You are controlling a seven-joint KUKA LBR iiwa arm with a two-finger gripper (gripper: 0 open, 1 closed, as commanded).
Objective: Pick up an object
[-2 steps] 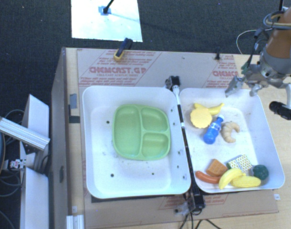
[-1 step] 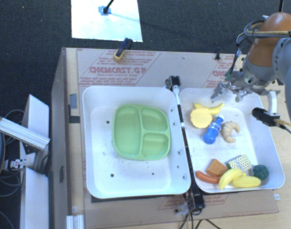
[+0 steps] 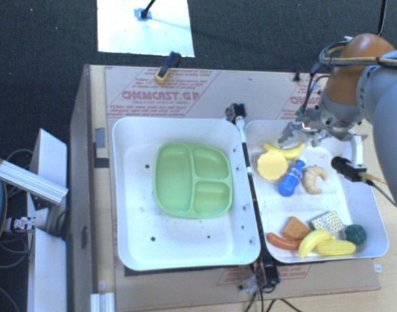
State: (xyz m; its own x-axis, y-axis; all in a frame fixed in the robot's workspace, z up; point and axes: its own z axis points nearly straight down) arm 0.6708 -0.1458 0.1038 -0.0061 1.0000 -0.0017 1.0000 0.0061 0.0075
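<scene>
Bench carries two shallow white bins side by side. Left bin holds one large item, a green divided plate, lying flat near its middle. Right bin holds a scatter of small toy foods.

Arm, grey with an orange band, reaches in from the right and hangs over the far corner of the right bin. Gripper sits low above the bin floor, just beside the far end of a yellow banana. Nothing is seen between its fingers. Whether they stand apart or together cannot be told from this angle.

Contents of the right bin, in descending size: a yellow disc touching the banana; a blue bottle lying tilted beside the disc; a tan croissant next to the bottle. Along the near edge lie a second banana, a corn cob, a red sausage, an orange wedge, a patterned block and a dark green lump.

Assessment: the far banana is the likely target, being nearest the gripper. It is judged light, rigid plastic with a smooth, somewhat slippery skin, not fragile. Its curve invites rolling, so the best hold is across the narrow middle, square to its length, clear of the disc that crowds one side.
</scene>
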